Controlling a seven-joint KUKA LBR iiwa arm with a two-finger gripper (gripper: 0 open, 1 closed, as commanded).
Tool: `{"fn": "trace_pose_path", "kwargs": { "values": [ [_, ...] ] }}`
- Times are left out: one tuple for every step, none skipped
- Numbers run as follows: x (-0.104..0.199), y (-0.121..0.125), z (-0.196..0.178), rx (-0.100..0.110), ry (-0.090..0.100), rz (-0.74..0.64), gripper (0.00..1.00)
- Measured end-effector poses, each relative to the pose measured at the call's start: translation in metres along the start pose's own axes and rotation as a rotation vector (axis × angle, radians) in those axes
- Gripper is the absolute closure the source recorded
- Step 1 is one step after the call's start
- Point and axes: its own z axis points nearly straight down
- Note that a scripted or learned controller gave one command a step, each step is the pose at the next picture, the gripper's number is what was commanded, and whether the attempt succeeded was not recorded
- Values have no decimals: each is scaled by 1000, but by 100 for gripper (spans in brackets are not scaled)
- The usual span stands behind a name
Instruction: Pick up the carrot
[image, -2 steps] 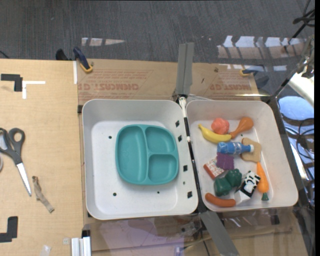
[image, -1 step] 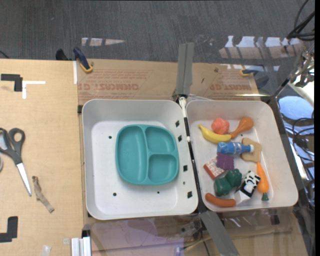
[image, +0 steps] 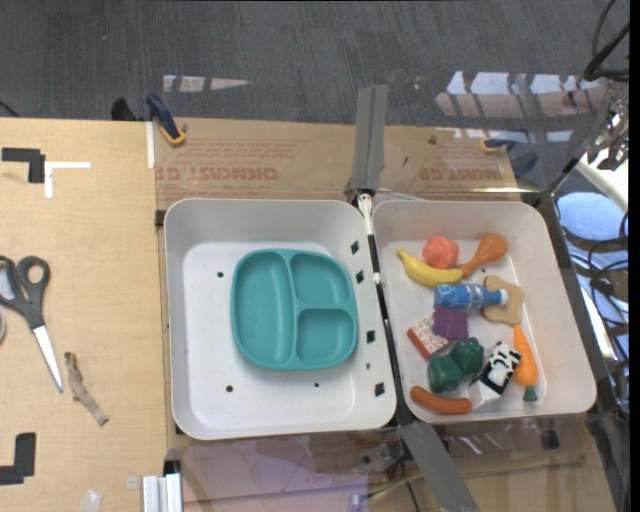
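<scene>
Carrot (image: 524, 359) lies at the lower right of the frame, in the right bin (image: 560, 262), hard against that bin's right wall and running nearly top to bottom, its green tip toward the bottom. It looks like a small toy: by that guess light, stiff and smooth-skinned, so apt to slide or roll out of a pinch rather than crush. Its left flank touches or nearly touches the black-and-white toy (image: 498, 368), and the tan piece (image: 505, 303) sits just above its upper end. The wall crowds the other side, so I judge the best hold to be across the orange body near its middle, fingers closing along the bin's width only if one can slip between carrot and wall; otherwise a pinch nearer the upper end, where there seems a little more room.

The claw's opening, and whether it holds or touches anything, I cannot tell. The left bin (image: 190, 300) carries a teal plate (image: 295, 308); scissors (image: 32, 300) rest on the tabletop (image: 80, 240) at far left.
</scene>
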Motion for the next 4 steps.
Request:
{"fn": "trace_pose_path", "kwargs": {
  "values": [
    [0, 0, -5, -2, 1, -136, 100],
    [0, 0, 6, -2, 1, -238, 100],
    [0, 0, -2, -1, 0, -326, 100],
    [0, 0, -1, -1, 0, -463, 100]
  ]
}}
